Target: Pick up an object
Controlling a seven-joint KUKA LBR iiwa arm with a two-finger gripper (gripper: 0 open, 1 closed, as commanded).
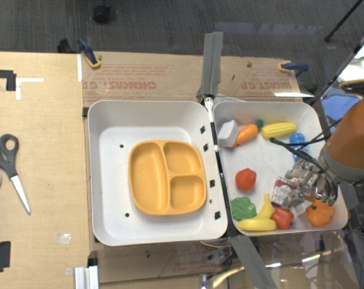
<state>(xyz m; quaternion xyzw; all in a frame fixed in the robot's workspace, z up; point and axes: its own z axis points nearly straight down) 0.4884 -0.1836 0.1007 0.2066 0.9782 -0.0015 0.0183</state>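
Grey arm (344, 161) with orange band, black cables, and a metallic end effector (299, 188) with red-and-white markings.

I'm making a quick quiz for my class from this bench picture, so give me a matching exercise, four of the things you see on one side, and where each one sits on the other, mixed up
Things:
1. divided yellow plate
2. scissors
3. toy corn cob
4. toy banana

Places:
A. far end of the right bin
B. on the bench, left of both bins
C. middle of the left bin
D. near edge of the right bin, beside the green toy

Pairs: 1-C, 2-B, 3-A, 4-D
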